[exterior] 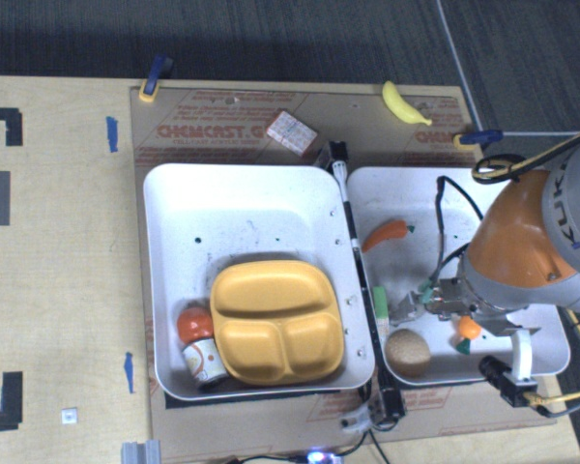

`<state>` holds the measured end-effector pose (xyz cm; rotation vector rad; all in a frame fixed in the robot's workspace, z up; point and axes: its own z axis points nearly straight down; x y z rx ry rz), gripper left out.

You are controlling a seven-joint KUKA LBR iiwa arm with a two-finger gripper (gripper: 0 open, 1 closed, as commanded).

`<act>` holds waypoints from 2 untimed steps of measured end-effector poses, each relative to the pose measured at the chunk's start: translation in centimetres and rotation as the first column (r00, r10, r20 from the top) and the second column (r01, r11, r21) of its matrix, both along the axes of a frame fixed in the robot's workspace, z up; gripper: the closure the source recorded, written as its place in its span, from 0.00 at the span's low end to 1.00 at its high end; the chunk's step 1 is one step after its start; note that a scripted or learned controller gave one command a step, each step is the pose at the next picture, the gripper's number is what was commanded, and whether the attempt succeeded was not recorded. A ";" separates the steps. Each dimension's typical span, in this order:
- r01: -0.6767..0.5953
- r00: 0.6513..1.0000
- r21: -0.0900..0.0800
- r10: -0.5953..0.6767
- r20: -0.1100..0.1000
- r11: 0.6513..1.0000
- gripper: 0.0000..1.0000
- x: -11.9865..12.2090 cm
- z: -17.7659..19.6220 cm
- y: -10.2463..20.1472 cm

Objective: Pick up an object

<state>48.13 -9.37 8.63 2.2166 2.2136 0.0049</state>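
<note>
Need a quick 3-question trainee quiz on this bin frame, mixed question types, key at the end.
1. True or false: the yellow divided tray lies in the left bin.
2. Which thing lies outside both bins, on the cardboard behind them? A) the orange chili B) the banana C) the brown round object
3. Fill in: the arm's gripper hangs over the ____ bin.

Key:
1. True; the tray fills the bin's near half, with a red-and-white object tucked at its left edge.
2. B; the chili and the brown round object both lie in the right bin.
3. Right.
</note>
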 end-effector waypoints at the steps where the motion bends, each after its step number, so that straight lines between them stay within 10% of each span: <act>1: -0.001 1.000 0.001 0.001 0.003 1.000 1.00 0.1 1.0 0.1; 2: -0.001 1.000 0.002 0.001 0.003 1.000 0.00 0.1 1.0 0.1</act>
